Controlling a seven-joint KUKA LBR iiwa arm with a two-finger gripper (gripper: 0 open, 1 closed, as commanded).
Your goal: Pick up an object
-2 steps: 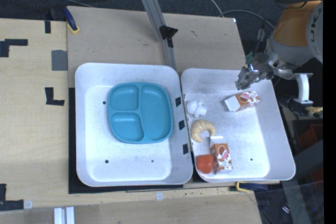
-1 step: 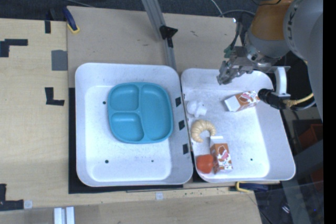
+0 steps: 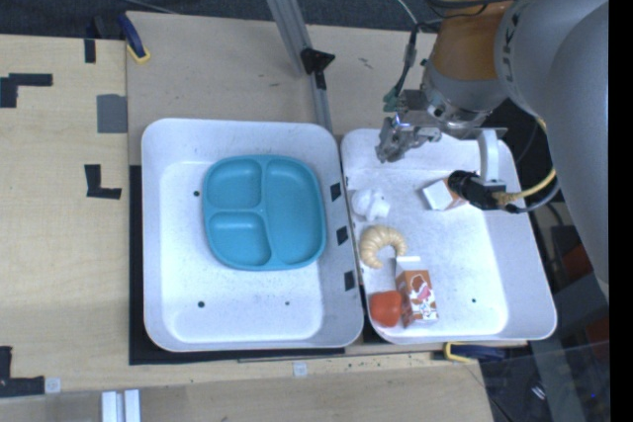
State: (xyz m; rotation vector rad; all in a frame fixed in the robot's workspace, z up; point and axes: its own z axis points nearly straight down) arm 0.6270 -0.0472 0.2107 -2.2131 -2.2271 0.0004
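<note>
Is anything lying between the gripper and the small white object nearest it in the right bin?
Nothing visible does. The gripper sits over the right bin's far-left corner, and bare bin floor separates it from the small white object just below it. The croissant lies farther on, beyond that object.

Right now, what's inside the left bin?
The left bin holds one thing: a blue divided tray with three compartments, lying flat on the bin floor. Whatever might lie beneath the tray is covered.
</note>
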